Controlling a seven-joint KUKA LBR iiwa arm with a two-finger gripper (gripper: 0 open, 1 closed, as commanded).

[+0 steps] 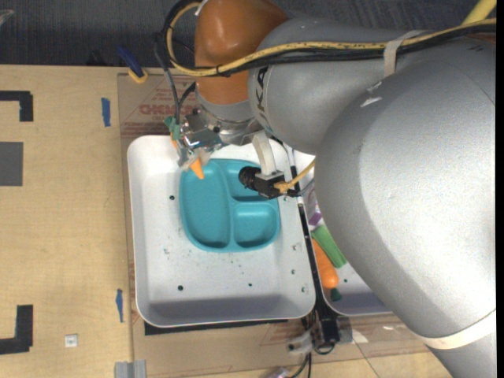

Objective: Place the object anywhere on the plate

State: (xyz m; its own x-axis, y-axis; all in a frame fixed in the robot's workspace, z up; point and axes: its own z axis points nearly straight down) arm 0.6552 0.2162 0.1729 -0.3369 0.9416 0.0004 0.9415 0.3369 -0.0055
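Orange object (196, 168) touching teal plate (228, 211) rim; end effector (189, 144) above

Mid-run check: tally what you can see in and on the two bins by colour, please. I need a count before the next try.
Teal: 1, the divided plate in the left bin.
Orange: 2, a small piece at the plate's upper left edge under the tool, and a carrot-like piece in the right bin.
Green: 1, a piece beside that carrot.
Total: 4. The arm hides most of the right bin.

Pincer (191, 150) over teal plate's (228, 211) upper-left rim, small orange object (197, 169) at its tip, left white bin (157, 235)
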